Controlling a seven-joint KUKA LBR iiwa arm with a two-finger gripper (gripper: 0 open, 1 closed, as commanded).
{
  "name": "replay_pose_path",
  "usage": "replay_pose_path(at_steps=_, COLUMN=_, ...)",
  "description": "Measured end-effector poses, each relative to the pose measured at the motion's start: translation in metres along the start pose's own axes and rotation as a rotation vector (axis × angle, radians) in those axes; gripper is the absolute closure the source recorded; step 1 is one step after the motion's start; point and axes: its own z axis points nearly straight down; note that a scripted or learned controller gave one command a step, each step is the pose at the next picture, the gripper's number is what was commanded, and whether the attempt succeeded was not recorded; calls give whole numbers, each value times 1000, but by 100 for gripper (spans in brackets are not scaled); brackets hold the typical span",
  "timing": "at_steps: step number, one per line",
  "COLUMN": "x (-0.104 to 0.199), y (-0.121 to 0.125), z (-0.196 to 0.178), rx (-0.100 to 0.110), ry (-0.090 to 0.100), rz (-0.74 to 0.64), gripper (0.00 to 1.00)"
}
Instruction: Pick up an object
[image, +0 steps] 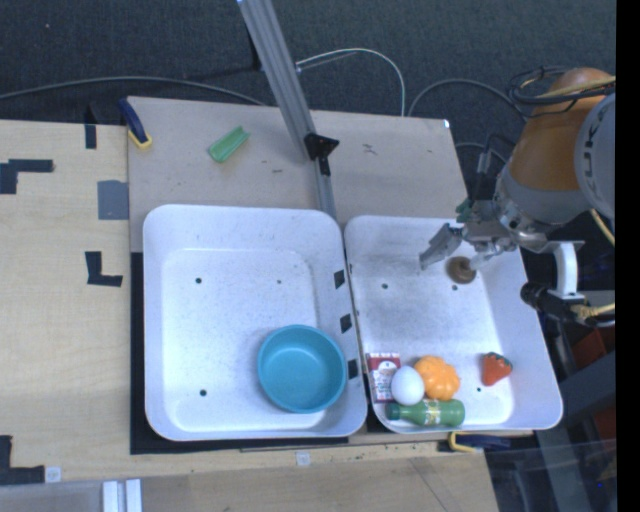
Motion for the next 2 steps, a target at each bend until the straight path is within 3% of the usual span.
replay_pose_path(at_steps=1, x=0, y=0, z=0, rx=0, ry=0, rz=0, gripper=0)
replay_pose_path(at_steps=2, x=-7, y=1, z=60, rx=6, ry=-1, rz=2, gripper=0)
